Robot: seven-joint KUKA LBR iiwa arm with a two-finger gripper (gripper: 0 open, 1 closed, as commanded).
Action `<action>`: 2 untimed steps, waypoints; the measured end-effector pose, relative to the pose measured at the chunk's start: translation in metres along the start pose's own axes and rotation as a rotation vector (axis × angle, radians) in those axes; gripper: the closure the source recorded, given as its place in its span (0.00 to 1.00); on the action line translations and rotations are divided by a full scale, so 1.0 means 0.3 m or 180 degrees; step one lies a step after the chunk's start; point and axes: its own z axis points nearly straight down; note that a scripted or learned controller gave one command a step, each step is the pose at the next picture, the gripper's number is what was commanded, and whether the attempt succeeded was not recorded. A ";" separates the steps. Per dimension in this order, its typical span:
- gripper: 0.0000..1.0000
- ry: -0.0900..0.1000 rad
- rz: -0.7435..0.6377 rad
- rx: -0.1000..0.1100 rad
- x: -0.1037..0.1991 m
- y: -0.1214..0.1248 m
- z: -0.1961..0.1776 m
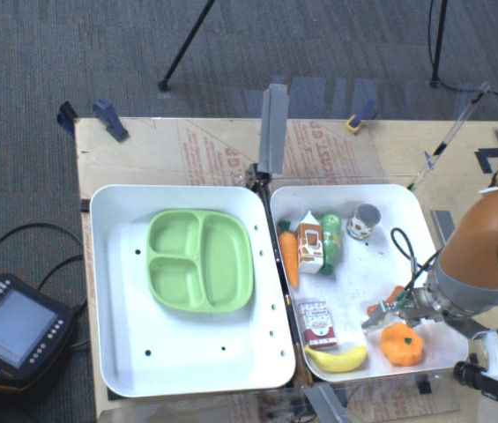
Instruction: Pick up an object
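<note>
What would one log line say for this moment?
gripper: low in right bin, beside orange | held: nothing seen | left bin: green tray

Small orange pumpkin-like toy [402, 345] upright on the right bin's floor, near corner, beside a yellow banana [337, 358].

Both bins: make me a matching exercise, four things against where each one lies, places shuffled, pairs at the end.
Things:
1. green divided plate
2. carrot
3. banana
4. small can

Places:
A. front edge of the right bin, beside the orange fruit
B. left bin, toward its back
C. back of the right bin, right of the green pouch
D. along the right bin's left wall, left of the juice carton

Pairs: 1-B, 2-D, 3-A, 4-C
</note>
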 end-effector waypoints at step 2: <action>0.00 -0.0007 0.0280 -0.0052 -0.091 0.003 0.020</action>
